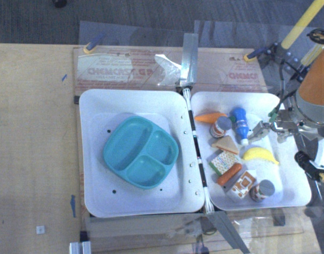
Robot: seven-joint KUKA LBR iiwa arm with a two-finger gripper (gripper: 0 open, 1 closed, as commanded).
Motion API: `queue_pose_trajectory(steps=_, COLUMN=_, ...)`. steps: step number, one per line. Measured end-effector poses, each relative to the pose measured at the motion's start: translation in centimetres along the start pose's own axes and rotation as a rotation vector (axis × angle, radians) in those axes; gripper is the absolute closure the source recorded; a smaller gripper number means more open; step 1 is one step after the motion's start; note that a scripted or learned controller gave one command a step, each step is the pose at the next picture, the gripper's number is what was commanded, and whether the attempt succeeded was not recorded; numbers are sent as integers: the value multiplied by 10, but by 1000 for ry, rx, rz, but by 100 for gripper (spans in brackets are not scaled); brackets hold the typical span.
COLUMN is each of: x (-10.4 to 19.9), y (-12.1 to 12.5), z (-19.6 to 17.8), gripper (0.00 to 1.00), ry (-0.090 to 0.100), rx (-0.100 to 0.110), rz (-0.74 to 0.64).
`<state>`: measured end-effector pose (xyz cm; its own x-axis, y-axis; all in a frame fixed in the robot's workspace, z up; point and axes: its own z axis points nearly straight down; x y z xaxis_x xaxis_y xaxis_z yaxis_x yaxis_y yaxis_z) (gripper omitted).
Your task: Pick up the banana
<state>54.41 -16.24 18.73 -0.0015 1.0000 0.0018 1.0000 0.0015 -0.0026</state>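
The yellow banana (260,154) lies on the floor of the right bin (296,194), towards its right side, with its curve arching upward. My gripper (271,134) hangs just above and slightly behind the banana, apart from it. It is open, and nothing sits between its fingers. The grey arm with its orange band (315,86) comes in from the right edge.
Left of the banana crowd a blue bottle (239,123), a carrot (210,117), a small can (222,126), a bread wedge (225,143), a patterned box (223,162), a red sausage (229,174), a carton (242,184) and another can (265,189). A teal divided plate (141,151) lies in the left bin (93,194).
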Motion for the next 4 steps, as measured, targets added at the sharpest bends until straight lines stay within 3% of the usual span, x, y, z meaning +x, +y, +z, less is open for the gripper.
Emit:
queue_pose_trajectory(steps=1, x=-12, y=-5, z=93, gripper=0, ry=-3, rx=-5, rz=-68)
queue_pose_trajectory(steps=2, x=-12, y=-55, z=99, gripper=0, ry=-3, rx=-9, rz=-137)
queue_pose_trajectory(steps=3, x=-12, y=-54, z=89, gripper=100, ry=-4, rx=-14, rz=-134)
queue_pose_trajectory(steps=4, x=20, y=-25, z=-33, gripper=100, ry=-3, rx=-4, rz=-154)
